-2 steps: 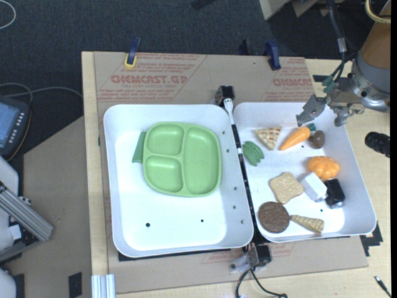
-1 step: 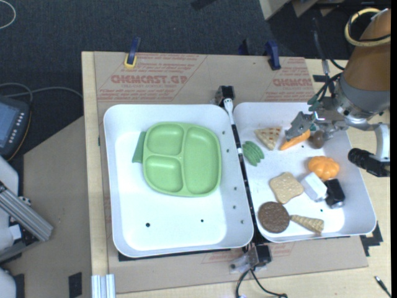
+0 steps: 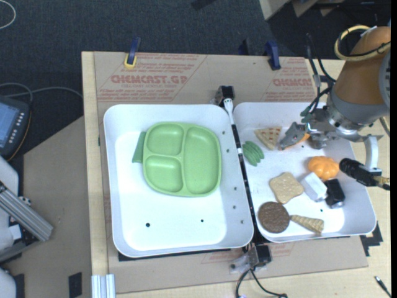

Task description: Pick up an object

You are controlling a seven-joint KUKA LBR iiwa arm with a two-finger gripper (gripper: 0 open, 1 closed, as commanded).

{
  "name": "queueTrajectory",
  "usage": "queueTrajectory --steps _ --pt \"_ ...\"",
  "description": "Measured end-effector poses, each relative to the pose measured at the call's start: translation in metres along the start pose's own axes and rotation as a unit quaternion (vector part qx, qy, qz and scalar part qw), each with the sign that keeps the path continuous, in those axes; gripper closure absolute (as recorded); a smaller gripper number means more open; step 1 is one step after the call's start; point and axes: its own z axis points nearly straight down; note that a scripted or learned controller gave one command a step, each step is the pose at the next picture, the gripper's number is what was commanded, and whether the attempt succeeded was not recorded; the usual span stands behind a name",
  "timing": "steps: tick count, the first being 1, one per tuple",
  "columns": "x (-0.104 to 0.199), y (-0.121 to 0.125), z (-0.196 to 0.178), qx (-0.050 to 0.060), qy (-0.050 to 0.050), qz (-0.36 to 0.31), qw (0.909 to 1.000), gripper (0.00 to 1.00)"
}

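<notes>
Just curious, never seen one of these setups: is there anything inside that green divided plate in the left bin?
The green divided plate shows three compartments, all bare green plastic with no food in them. It lies flat in the left bin. Whatever is beneath the plate is covered and cannot be seen.

A: The two bins (image 3: 127, 166) are white; the left one carries a pale green divided plate (image 3: 182, 159).

B: And the right?

A: A green leaf-shaped piece (image 3: 253, 152), a tan waffle-patterned wedge (image 3: 269, 136), an orange lump (image 3: 324, 166), a speckled beige slice (image 3: 286, 187), a dark brown disc (image 3: 273, 216), a tan cone (image 3: 308, 223).

B: The bench?

A: Brown board (image 3: 93, 185), red lettering.
</notes>
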Motion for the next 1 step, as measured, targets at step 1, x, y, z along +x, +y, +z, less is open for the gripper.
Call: queueTrajectory --steps 1 --pt "0.0013 -0.0026 0.0644 0.001 0.000 0.000 1.0000 0.00"
